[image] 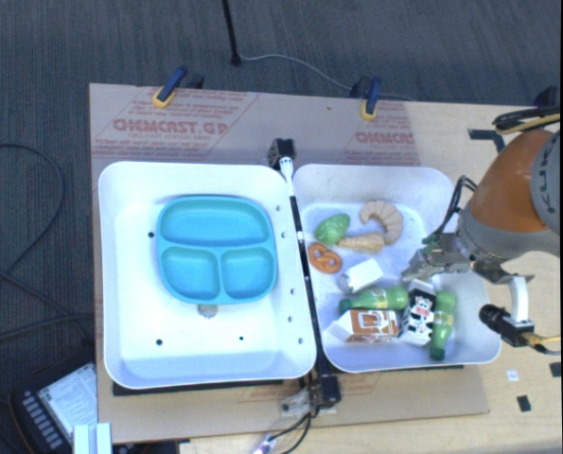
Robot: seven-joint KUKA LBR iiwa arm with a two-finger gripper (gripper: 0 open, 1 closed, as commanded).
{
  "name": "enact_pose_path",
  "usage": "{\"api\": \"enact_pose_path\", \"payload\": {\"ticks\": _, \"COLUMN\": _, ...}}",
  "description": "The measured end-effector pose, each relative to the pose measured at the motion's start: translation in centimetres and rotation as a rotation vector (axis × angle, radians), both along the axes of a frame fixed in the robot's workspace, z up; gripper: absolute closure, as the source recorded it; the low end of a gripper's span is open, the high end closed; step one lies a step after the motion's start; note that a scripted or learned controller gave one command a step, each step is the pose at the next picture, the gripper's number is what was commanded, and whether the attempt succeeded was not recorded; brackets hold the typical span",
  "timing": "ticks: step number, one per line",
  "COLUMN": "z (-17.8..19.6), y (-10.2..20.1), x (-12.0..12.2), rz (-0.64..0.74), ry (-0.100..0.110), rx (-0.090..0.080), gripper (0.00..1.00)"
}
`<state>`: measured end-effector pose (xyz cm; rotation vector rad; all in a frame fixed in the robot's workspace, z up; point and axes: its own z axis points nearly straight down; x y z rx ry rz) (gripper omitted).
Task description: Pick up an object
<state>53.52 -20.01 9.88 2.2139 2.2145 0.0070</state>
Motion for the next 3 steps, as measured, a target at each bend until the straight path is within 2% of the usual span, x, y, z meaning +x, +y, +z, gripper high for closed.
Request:
{"api": "enact_pose_path", "payload": {"ticks": 1, "z": 3.5, "y": -2.4, "x": 4.5, "rz": 0.000, "ry": 0.009, "rx": 0.002, "gripper": 1.00}}
{"api": "enact_pose_path", "payload": {"ticks": 2, "z": 3.4, "y": -2.1, "x": 4.6, "rz": 0.002, "ry": 0.013, "rx": 0.009, "gripper": 0.00}}
{"api": "enact_pose_path", "payload": {"ticks": 3, "z": -1.1, "y": 0.8, "x": 1.7, "rz": -0.001, "ry": 0.005, "rx": 0.000, "gripper": 0.00}}
